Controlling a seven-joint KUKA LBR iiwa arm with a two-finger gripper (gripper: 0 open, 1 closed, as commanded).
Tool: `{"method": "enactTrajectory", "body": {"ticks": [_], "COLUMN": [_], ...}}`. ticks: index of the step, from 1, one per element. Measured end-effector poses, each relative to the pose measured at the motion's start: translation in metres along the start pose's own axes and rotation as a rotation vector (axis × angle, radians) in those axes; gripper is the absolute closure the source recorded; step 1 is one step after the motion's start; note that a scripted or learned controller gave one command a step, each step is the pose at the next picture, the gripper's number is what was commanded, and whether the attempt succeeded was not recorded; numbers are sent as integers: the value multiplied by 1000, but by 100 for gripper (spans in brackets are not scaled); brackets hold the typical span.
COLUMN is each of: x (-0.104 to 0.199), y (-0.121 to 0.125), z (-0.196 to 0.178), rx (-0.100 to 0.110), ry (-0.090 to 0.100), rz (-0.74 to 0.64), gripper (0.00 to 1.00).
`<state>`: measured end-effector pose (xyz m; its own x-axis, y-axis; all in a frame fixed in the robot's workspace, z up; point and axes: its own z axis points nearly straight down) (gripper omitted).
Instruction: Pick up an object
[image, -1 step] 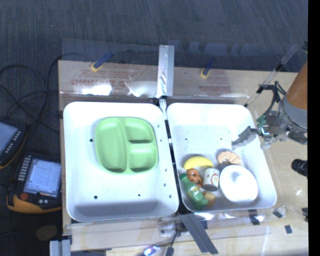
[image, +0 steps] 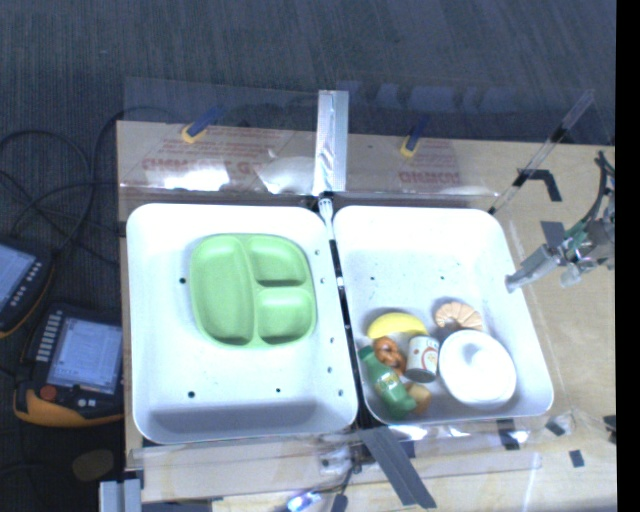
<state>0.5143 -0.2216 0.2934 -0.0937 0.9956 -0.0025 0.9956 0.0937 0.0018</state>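
From the camera above, the small metal gripper (image: 560, 255) sits off beside the right white bin (image: 420, 235). It can't be told how its fingers stand. The round white bowl (image: 477, 366) lies in that bin's near corner. The robot should come straight down on one thing.

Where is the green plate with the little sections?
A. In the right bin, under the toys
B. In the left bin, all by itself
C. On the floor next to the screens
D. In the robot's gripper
B. The green plate lies flat in the left bin, with no other object beside it.
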Motion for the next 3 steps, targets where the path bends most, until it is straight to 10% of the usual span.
{"method": "enactTrajectory", "body": {"ticks": [1,2,3], "x": [48,48,48], "y": [-23,-20,-19], "z": [197,187,187], "rx": [-10,-14,-17], "ry": [-1,1,1], "rz": [598,596,595], "gripper": [0,100,0]}}
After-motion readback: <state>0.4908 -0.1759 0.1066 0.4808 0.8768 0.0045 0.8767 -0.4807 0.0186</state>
